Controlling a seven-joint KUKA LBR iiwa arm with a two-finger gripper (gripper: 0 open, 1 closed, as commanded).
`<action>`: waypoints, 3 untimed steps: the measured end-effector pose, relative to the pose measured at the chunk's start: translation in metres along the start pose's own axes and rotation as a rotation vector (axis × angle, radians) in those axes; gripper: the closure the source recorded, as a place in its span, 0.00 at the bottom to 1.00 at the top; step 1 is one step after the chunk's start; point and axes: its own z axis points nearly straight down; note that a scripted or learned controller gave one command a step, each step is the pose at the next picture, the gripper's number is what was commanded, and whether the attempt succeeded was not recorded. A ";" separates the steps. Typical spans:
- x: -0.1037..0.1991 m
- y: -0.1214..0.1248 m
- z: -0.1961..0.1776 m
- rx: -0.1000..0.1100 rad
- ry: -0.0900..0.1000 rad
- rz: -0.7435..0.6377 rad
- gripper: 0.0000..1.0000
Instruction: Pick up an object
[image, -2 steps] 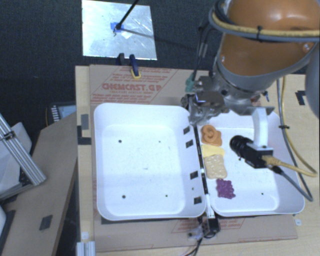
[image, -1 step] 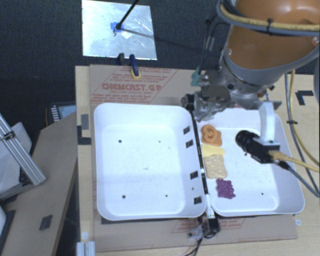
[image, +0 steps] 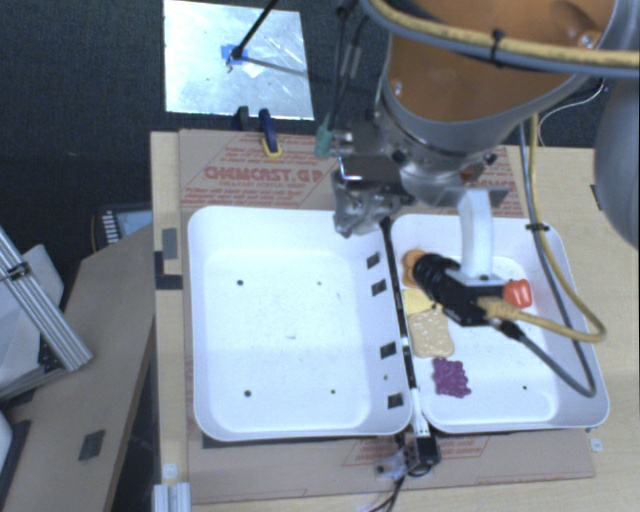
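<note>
1. The things to pick all lie in the right bin (image: 572, 392), along its left side. An orange piece (image: 412, 263) is at the back, with a yellow piece (image: 414, 301) just in front of it. A pale cracker (image: 430, 336) touches the yellow piece, and purple grapes (image: 450, 377) lie nearest the camera. A red piece (image: 517, 294) sits apart, further right.
2. The gripper (image: 362, 206) hangs over the back end of the wall between the right bin and the left bin (image: 280, 330). It is behind the orange piece and touches nothing that can be seen. From this angle one cannot tell whether it is released or clenched, and nothing shows in its grasp.
3. A sound first move is to settle on one target before descending. The grapes look the best choice: they sit just beside the cracker, seemingly not touching it, and look bumpy enough to grip. The cracker looks flat and thin, so it would likely slip.
4. The orange piece is nearest, but it lies close to the wall, which could block one side of the grasp.
5. The gripper should centre over the target, descend straight, and clench only once it is low on both sides.
6. The arm (image: 470, 60) enters from the right. Its orange band is high over the back of the right bin, and the wrist points down and leftward.
</note>
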 end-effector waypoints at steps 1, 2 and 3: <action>-0.005 0.001 0.002 0.004 -0.003 0.009 0.00; -0.004 0.001 -0.009 0.001 -0.002 0.005 1.00; 0.019 0.104 -0.043 0.000 -0.004 0.012 1.00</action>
